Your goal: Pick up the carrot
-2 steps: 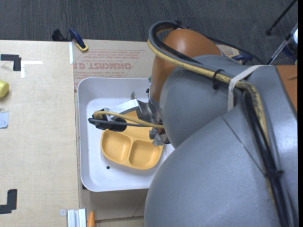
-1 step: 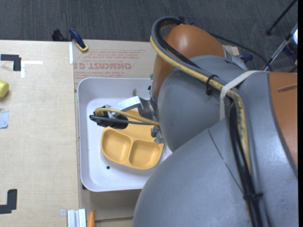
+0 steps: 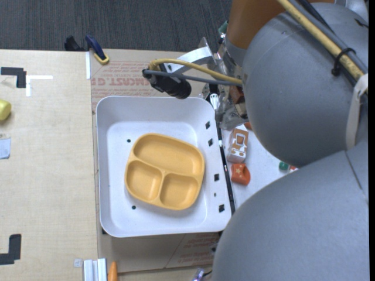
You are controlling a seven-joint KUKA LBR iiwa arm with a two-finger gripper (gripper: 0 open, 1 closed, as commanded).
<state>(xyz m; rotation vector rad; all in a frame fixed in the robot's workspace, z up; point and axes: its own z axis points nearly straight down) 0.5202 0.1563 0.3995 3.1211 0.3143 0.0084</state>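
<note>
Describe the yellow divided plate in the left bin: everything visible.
The yellow divided plate looks like matte plastic, a rounded shape with a raised rim and three compartments: one large at the top, two smaller below. It lies flat, slightly rotated, near the middle of the left bin, resting on its white floor. Its compartments hold nothing.

A robotics lab or test workbench, seen from above. A large grey industrial robot arm (image 3: 304, 98) with an orange band and yellow cabling reaches over the bench, its bulk hiding most of the right bin. The near white bin (image 3: 111, 157) sits on printed cardboard (image 3: 126, 78) atop a pale wooden bench (image 3: 47, 174) marked with black tape corners (image 3: 14, 75), probably alignment marks. A yellow divided plate (image 3: 164, 171) lies in that bin. Dark carpet (image 3: 117, 10) lies beyond the bench.
</note>
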